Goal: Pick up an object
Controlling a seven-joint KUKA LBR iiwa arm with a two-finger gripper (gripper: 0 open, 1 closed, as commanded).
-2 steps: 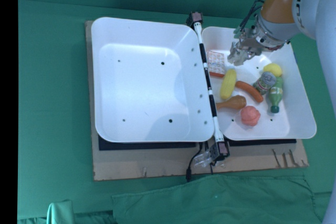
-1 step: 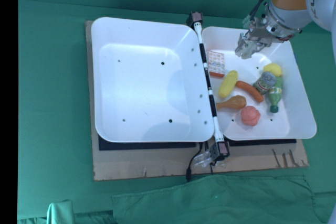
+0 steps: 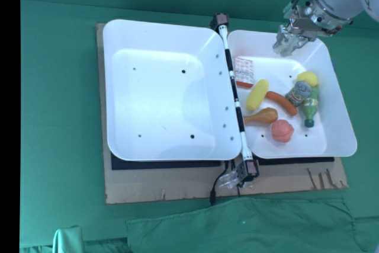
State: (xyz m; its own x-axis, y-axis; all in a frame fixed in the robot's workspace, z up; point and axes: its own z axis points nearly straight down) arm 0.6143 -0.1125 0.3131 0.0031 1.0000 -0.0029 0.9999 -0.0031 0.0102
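Observation:
My gripper [image 3: 288, 44] hangs over the far edge of the right bin [image 3: 337, 142], above and behind the objects, with nothing visible between its fingers. Below it in that bin lie a small red-and-white box [image 3: 243, 71], a yellow corn-like piece [image 3: 257, 95], an orange carrot [image 3: 282, 103], a tan drumstick shape [image 3: 262, 117], a pink round fruit [image 3: 282, 130], a yellow lemon [image 3: 308, 78], a small can [image 3: 298, 93] and a green bottle [image 3: 310, 108].
The left bin [image 3: 163, 98] sits beside the right one, split by a black-and-white rod [image 3: 234, 98] along their shared rims. Both rest on a cardboard sheet [image 3: 177, 186] on green cloth. A cable clip [image 3: 237, 178] sits at the front between the bins.

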